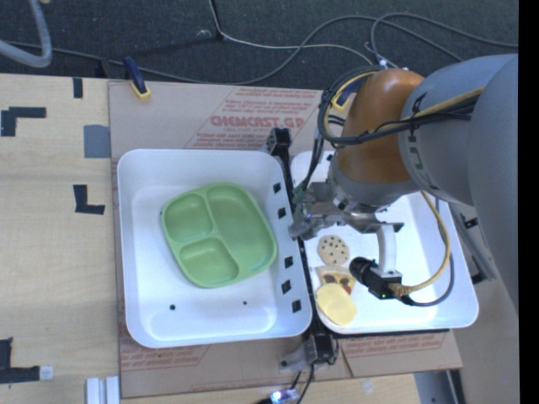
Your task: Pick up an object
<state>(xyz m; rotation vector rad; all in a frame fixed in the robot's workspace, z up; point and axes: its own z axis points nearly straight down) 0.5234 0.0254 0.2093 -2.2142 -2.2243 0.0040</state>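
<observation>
The grey arm reaches in from 3 o'clock and hangs over the right bin, its orange band sitting toward 12 o'clock of that bin; the gripper is low at the bin's 9 o'clock edge, just beside the wall shared with the left bin; whether it is wide or narrow cannot be told from this angle, and nothing can be seen held in it.

Things to pick lie in both bins; in the right bin a round tan cookie with dark spots lies just at 5 o'clock of the gripper, close to it but apart; at 6 o'clock of the cookie is a small brownish piece (too blurred to name), and touching that, further toward 6 o'clock, a pale yellow rounded piece near the bin's 7 o'clock corner.

The left bin holds a green divided plate, lying flat near its middle, well apart from the gripper; both bins rest on a cardboard sheet with red print, on the wooden bench.
</observation>
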